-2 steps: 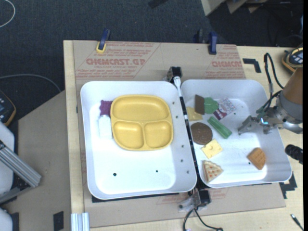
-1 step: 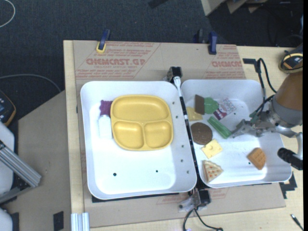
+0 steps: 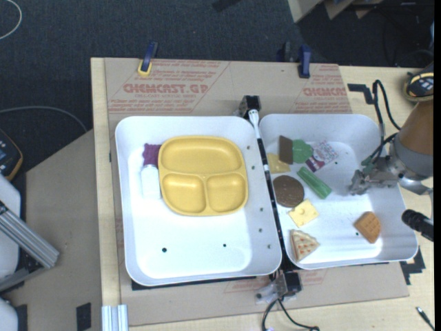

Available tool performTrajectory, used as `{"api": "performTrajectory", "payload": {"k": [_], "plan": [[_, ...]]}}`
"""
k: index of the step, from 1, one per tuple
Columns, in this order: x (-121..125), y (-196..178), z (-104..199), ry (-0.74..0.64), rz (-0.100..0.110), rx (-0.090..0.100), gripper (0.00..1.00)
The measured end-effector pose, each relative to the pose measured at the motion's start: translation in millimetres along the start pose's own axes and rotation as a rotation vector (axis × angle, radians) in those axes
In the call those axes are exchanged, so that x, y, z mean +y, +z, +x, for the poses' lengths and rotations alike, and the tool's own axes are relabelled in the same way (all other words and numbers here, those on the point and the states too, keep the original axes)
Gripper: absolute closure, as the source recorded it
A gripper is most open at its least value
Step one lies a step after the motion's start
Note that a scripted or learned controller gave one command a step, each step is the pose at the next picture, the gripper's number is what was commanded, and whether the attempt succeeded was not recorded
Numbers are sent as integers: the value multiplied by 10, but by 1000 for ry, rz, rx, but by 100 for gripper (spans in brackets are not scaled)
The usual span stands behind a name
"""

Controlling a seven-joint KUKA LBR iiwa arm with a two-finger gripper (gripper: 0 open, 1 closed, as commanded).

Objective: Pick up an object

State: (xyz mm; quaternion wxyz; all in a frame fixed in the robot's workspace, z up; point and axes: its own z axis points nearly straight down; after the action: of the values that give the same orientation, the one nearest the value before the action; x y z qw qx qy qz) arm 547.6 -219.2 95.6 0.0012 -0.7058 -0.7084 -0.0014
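In the right bin (image 3: 344,126), the tool (image 3: 363,182) hovers (near its right wall).

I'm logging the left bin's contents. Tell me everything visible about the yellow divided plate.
The yellow divided plate looks like matte plastic with rounded corners: one long compartment along the far side, two smaller ones nearer the camera. It lies flat, upright, in the left bin, toward its far half. A purple item and a white item sit against its left edge.
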Motion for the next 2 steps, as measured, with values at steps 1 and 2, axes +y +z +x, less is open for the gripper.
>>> {"api": "performTrajectory", "payload": {"k": [1,2], "plan": [[100,-598,-6,3,-7,-7,100],[151,-1242,10,2,-9,-8,100]]}}
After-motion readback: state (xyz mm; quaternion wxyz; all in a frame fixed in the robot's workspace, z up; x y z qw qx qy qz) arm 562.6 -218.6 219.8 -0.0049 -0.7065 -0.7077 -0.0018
